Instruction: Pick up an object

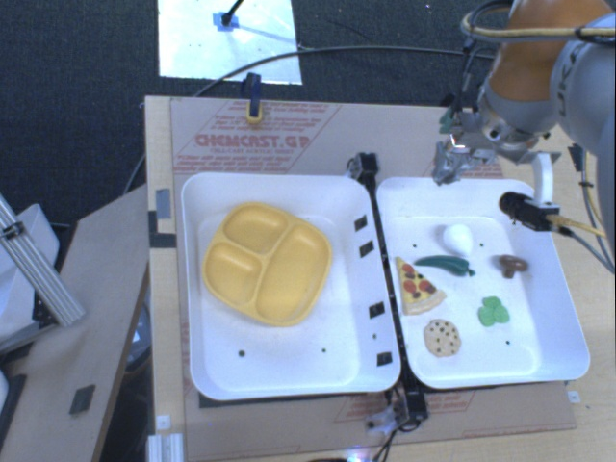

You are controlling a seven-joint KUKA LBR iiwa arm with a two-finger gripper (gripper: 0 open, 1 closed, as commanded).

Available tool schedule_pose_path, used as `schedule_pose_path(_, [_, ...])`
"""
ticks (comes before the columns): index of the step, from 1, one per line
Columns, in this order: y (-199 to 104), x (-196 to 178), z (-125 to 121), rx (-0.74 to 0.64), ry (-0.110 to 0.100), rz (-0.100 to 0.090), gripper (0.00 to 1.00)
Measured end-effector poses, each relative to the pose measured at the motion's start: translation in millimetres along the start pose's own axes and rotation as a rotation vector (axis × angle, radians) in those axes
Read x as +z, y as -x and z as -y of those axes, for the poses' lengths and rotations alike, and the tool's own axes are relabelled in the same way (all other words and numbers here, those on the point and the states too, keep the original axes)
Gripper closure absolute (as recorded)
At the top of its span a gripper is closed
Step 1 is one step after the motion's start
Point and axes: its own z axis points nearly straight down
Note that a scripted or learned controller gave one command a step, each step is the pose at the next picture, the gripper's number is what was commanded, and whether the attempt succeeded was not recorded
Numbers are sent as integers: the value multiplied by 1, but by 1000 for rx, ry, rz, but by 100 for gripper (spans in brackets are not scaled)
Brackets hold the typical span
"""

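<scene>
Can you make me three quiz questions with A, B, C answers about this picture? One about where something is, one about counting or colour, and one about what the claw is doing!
1. Where is the yellow plate?
A. In the left bin
B. In the right bin
C. On the floor

2. How many toy foods lie in the right bin?
A. Two
B. Six
C. Ten

3. Where is the claw?
A. Pressed on the cookie
B. Up above the right bin's far edge
C. Inside the yellow plate

Answers: 1 A, the plate sits in the left bin. 2 B, pizza slice, cookie, green pepper, white egg, brown mushroom, green leaf. 3 B, it hangs near the far rim, away from the toys.
</scene>
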Motion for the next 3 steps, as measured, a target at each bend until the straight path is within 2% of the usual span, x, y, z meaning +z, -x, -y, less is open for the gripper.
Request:
schedule_pose_path(2, [-106, -15, 13, 2, 0, 1, 100])
schedule_pose_path(3, [-164, -8, 12, 1, -1, 0, 100])
